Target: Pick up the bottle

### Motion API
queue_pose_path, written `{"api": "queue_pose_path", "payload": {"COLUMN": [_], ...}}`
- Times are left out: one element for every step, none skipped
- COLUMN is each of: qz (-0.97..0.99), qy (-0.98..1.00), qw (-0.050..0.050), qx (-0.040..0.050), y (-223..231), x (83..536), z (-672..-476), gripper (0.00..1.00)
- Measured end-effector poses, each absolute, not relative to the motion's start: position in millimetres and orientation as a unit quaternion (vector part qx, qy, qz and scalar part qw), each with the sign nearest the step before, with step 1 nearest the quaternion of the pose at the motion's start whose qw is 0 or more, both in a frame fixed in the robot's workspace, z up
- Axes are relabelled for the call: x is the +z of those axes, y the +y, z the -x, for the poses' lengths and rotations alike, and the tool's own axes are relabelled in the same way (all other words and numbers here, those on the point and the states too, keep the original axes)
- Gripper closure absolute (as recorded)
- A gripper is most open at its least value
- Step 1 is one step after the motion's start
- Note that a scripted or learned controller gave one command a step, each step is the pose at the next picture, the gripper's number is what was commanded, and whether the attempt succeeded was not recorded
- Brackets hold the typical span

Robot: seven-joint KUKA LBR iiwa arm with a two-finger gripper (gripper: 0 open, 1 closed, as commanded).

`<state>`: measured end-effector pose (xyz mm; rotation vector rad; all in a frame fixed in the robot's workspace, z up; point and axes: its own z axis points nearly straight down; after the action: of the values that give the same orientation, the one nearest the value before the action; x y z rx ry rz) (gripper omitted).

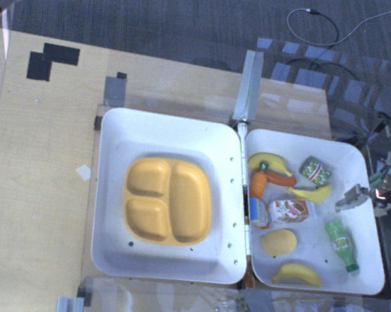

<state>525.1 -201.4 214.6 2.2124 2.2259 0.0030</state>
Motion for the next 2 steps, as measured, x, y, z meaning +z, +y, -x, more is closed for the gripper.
{"api": "queue_pose_path", "payload": {"qz": [-0.67,-0.643], "qy": [0.742,0.766], "qw": [0.003,0.001], "qx": [0.0015,0.0007], "y": [-202.4,-205.7], "x": [279.0,127.5], "z": [-493.3,-487.7], "gripper": [0.0,0.0]}}
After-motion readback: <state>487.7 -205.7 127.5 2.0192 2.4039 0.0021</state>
